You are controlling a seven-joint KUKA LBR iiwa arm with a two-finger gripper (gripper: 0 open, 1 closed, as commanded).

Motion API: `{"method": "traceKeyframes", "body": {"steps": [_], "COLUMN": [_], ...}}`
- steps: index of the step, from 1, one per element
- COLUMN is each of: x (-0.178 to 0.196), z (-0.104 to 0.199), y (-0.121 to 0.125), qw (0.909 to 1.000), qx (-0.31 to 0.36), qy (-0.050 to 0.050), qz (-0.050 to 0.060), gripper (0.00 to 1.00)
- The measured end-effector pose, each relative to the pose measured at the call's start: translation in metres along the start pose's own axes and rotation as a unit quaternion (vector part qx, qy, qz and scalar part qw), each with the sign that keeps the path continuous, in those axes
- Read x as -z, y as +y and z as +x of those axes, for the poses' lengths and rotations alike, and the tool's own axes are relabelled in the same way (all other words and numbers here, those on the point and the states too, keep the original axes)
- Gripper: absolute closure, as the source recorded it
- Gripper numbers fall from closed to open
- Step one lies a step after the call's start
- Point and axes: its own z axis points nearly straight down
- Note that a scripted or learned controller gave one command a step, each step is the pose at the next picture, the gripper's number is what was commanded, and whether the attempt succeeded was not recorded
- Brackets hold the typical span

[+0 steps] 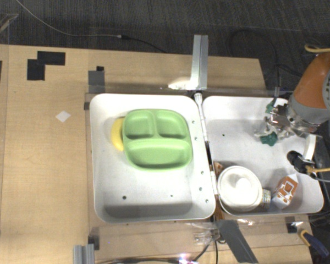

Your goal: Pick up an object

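My gripper (pixel 271 128) hangs over the upper right part of the right bin (pixel 235 117), below the arm's orange band (pixel 314 84). A small teal object (pixel 269 139) lies right at the gripper's lower tip; whether it is gripped or only touched I cannot tell. A white bowl (pixel 239 187) sits at the right bin's front left. An orange and white packet (pixel 286 190) lies beside the bowl on its right. In the left bin (pixel 143 209) a green divided plate (pixel 155 138) rests partly over a yellow object (pixel 116 135).
A metal divider rail (pixel 204 147) runs between the two bins. A metal post (pixel 200 65) stands behind them. Black cables (pixel 298 159) hang from the arm over the right bin's right side. Bare white floor shows in the front of the left bin.
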Motion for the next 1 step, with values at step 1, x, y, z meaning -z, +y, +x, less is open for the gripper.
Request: {"method": "traceKeyframes", "body": {"steps": [1], "x": [0.1287], "z": [0.0348], "y": [-0.0632], "qw": [0.9966], "qx": [0.082], "qy": [0.001], "qz": [0.004], "gripper": [1.0]}}
